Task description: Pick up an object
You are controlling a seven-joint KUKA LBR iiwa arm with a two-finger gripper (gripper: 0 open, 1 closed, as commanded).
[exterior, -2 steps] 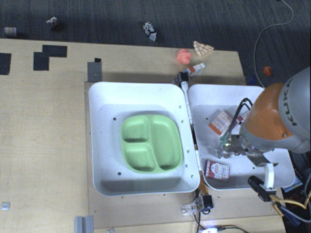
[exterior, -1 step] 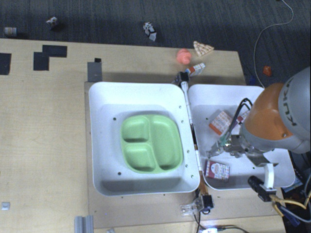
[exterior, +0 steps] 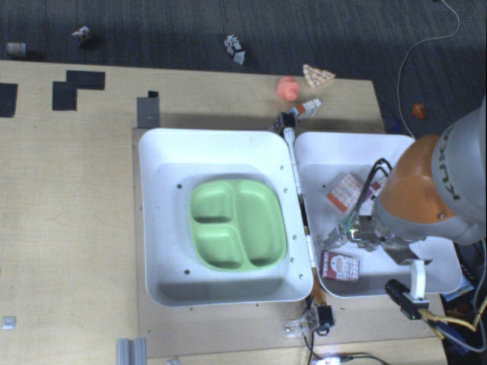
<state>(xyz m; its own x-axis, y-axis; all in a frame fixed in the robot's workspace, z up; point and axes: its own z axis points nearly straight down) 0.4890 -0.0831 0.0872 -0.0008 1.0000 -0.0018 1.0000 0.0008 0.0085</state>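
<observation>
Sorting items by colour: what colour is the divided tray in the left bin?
Light green tray, seen in the camera view.

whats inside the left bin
A green divided tray with three compartments lies in the left bin. The bin floor beneath the tray is covered.

You see a dark red packet lying flat at the right bin's near-left corner. An orange-and-white packet lies tilted mid-bin.

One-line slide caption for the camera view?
Gripper low in the right bin among small packets; green divided tray sits in the left bin.
</observation>
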